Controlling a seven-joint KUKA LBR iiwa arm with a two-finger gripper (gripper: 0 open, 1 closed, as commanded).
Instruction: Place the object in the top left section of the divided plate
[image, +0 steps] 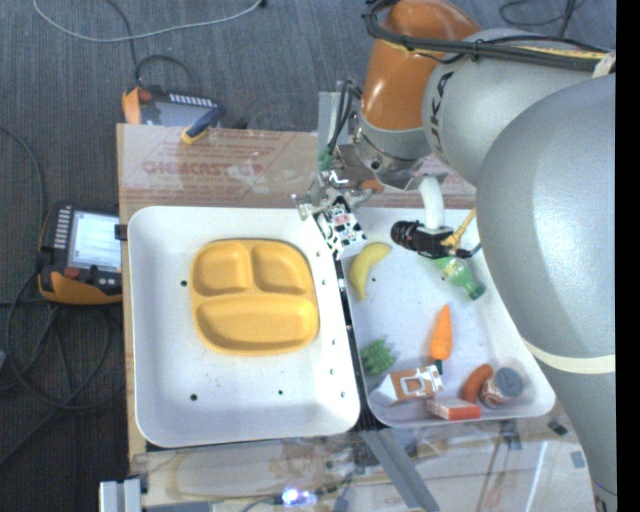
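Note:
A yellow divided plate (255, 297) lies in the left white bin (170, 390), and its top left section (222, 268) holds nothing. A yellow banana (366, 266) lies at the upper left of the right bin (505, 335), close to the wall between the bins. My gripper (340, 225) hangs over that wall at the bins' far edge, just above and left of the banana. I see nothing held in it.
The right bin also holds a green bottle (462, 278), an orange carrot (441, 333), a green leafy toy (377, 356), a small brown box (416, 383), a red block (453, 409), a red sausage (477, 380) and a grey round piece (508, 383).

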